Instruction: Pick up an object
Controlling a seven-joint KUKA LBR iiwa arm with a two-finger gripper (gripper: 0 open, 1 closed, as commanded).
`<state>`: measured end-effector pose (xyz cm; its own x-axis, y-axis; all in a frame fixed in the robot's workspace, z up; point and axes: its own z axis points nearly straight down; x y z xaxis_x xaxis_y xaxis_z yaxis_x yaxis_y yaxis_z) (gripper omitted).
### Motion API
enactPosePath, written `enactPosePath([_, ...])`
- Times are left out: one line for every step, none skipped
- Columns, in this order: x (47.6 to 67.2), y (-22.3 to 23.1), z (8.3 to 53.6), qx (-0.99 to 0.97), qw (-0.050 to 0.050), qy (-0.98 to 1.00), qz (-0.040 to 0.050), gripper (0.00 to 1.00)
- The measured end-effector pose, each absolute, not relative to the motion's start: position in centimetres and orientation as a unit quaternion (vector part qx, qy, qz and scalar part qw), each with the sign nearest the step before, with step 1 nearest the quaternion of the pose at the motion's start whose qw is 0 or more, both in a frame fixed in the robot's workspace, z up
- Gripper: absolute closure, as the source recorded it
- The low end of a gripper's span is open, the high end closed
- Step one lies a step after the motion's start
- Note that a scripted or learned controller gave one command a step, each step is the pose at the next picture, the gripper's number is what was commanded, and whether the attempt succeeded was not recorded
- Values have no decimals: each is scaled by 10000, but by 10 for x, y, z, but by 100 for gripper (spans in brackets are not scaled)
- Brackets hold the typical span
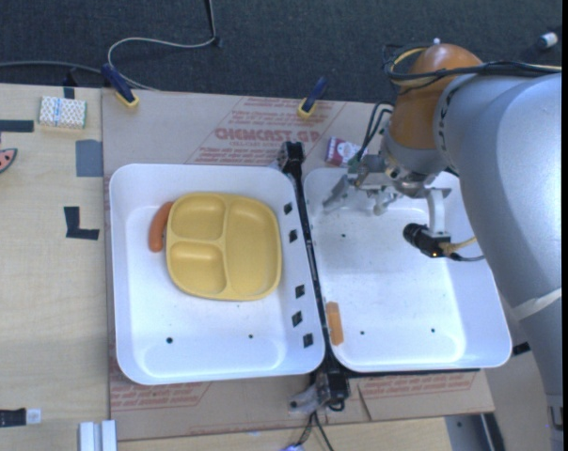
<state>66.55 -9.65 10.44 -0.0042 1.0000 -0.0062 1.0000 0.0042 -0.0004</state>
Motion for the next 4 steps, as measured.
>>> enactPosePath([639,-94,85,7065,11,7077,-4,0])
enactPosePath([640,-93,95,7063,11,7079,-2,100])
enactPosePath([578,-32,184,7062,-7,7081,3,100])
enactPosePath([577,-32,184,7064,-10,7078,-3,0])
